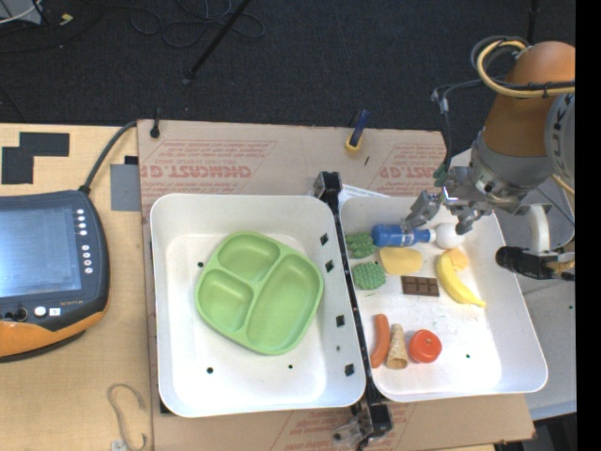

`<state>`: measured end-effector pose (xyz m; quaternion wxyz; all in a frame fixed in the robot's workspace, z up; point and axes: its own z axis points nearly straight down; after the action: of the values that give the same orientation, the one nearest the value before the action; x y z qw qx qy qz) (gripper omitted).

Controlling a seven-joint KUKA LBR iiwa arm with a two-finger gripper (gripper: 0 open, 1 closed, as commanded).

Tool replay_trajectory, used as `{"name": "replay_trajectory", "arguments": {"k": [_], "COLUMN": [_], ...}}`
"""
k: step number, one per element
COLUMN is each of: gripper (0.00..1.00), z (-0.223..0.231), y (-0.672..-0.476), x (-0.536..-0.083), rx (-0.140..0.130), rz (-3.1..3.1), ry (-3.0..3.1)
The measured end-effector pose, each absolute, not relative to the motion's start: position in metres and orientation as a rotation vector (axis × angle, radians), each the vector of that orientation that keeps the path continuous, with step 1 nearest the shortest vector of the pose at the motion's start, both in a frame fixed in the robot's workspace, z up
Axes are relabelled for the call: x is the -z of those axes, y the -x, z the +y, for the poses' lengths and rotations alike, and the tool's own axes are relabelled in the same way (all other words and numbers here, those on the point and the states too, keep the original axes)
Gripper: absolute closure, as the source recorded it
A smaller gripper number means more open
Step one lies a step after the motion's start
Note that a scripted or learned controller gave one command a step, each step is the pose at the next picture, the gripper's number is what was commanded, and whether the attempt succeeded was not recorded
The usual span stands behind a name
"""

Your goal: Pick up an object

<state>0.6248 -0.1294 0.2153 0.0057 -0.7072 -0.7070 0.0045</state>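
Left bin (178,365): green three-compartment plastic tray (260,291). Right bin (512,369): blue cylindrical bottle (394,236), long axis 3-to-9 o'clock, just at 8 o'clock of claw (443,212). Claw fingers spread, holding nothing. Yellow plastic banana (458,277) at 6 o'clock, near.

Dark carpet (310,54) covers the floor beyond the bench, with black cables (188,12) trailing loosely across it. Flattened cardboard (282,158) printed in red covers the benchtop. At the left sits a control pendant (47,261) with a grey screen and an orange underside. The light is even.
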Motion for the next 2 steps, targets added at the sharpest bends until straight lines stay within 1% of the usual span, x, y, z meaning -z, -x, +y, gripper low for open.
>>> {"name": "replay_trajectory", "arguments": {"k": [1,2], "gripper": [0.0,0.0], "z": [-0.13,-0.121], "y": [-0.628,-0.621], "x": [-0.223,-0.164], "rx": [-0.001,-0.008], "rz": [-2.223,-2.215], "ry": [2.219,2.217]}}
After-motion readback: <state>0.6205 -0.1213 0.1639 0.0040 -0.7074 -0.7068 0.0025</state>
